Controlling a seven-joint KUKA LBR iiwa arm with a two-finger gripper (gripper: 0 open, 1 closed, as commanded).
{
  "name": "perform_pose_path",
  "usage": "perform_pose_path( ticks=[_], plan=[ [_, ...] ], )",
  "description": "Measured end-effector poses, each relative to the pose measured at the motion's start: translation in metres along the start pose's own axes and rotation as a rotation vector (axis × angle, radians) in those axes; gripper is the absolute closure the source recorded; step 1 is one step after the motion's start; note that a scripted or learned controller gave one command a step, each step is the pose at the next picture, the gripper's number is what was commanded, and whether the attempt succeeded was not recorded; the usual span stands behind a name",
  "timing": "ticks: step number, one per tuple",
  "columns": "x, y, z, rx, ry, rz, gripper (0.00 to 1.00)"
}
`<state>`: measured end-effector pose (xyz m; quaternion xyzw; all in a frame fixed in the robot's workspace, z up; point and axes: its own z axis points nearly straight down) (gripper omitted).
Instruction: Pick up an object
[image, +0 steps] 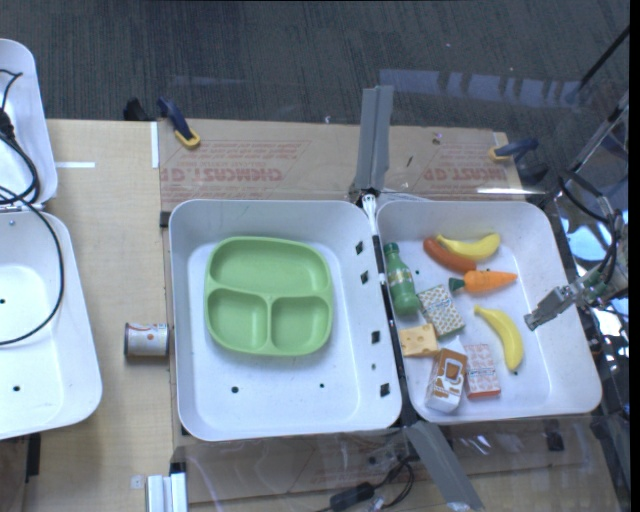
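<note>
The right bin (560, 395) holds several small items. Against its left wall lies a green bottle (402, 281). At the back are a yellow banana (470, 244), a red-orange piece (447, 256) beneath it, and a carrot (487, 282). A second banana (503, 336) lies right of centre. Nearer the front are a patterned packet (441, 309), a cheese wedge (419, 341), a juice carton (447, 380) and a small red box (482, 371). My gripper (544, 311) hangs at the bin's right side, just right of the second banana, with nothing visibly in it.
The left bin (190, 330) carries a green divided plate (268, 295). A small can (146, 340) lies on the bench left of it. A white basin (40, 330) with a black cable sits at the far left. Clamps stand along the back edge.
</note>
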<state>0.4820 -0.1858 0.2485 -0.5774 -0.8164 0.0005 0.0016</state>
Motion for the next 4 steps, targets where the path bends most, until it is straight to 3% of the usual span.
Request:
perform_pose_path(
  ticks=[1, 2, 3, 4],
  plan=[
    [-0.016, 0.043, 0.106, 0.0, 0.0, 0.013, 0.0],
    [-0.023, 0.033, 0.153, 0.0, -0.001, 0.068, 0.0],
    [-0.024, 0.033, 0.146, 0.002, 0.001, 0.072, 1.0],
    [-0.001, 0.032, 0.027, 0.0, -0.002, 0.152, 1.0]
  ],
)
